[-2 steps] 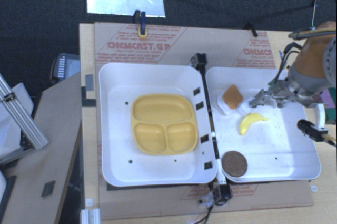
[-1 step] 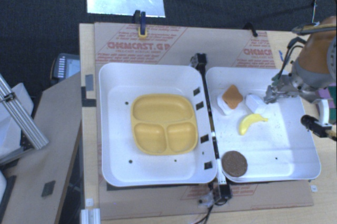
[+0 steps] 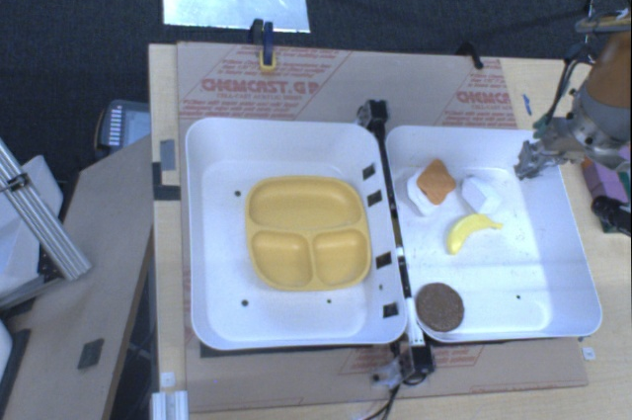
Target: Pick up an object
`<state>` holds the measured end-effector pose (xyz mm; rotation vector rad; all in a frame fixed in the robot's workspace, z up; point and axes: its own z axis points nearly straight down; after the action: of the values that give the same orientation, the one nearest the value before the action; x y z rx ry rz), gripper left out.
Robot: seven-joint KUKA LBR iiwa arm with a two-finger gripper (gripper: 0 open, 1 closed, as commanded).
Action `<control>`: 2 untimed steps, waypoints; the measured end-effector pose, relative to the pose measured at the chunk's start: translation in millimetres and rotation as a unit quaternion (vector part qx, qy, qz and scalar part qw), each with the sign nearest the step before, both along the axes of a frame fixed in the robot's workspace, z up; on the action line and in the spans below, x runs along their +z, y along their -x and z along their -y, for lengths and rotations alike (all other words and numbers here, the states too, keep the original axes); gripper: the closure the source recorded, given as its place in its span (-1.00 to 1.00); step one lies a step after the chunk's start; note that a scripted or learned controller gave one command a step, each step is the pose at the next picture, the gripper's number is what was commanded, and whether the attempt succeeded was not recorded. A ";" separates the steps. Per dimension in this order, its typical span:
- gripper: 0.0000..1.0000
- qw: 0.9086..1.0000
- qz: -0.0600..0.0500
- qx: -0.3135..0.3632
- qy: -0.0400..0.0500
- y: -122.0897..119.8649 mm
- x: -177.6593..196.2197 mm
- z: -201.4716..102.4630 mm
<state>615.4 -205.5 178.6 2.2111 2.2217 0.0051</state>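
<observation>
Bench (image 3: pixel 326 72), two white bins | gripper (image 3: pixel 529 161) at right bin's (image 3: pixel 553 309) 1 o'clock rim, jaw state untellable | step: approach | next: descend onto banana (image 3: pixel 472 231).

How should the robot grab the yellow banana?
Probably from straight above, pinching the banana across its thin middle. It lies flat and curved in the right bin, with bare floor on both long sides, so fingers fit there. The tool sits near the bin's upper right edge.

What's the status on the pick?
Hand over right bin's upper right edge, nothing seen in it. Toy banana, orange block, brown disc untouched. Path clear.
</observation>
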 end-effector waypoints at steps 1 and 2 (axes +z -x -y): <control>1.00 1.000 -0.001 0.000 0.000 -1.5 44.6 0.3; 1.00 1.000 -0.002 0.002 -0.002 -11.9 36.6 -50.3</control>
<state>627.3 -155.2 215.2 2.2098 2.2307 0.0045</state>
